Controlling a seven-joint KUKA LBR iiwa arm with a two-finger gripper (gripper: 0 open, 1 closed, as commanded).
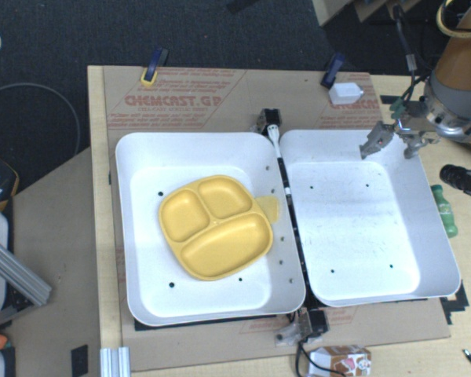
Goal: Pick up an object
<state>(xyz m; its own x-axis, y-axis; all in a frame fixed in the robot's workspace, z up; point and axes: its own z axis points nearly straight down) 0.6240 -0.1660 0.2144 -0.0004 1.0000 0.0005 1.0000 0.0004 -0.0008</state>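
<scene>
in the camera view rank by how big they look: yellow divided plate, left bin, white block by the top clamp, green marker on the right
1. left bin
2. yellow divided plate
3. green marker and white block: look about alike, too close to rank

The worktop was a brown board printed with red lettering. Two white bins lay on it: the left bin, and the right bin touching it. A green marker lay just right of the right bin.
</scene>
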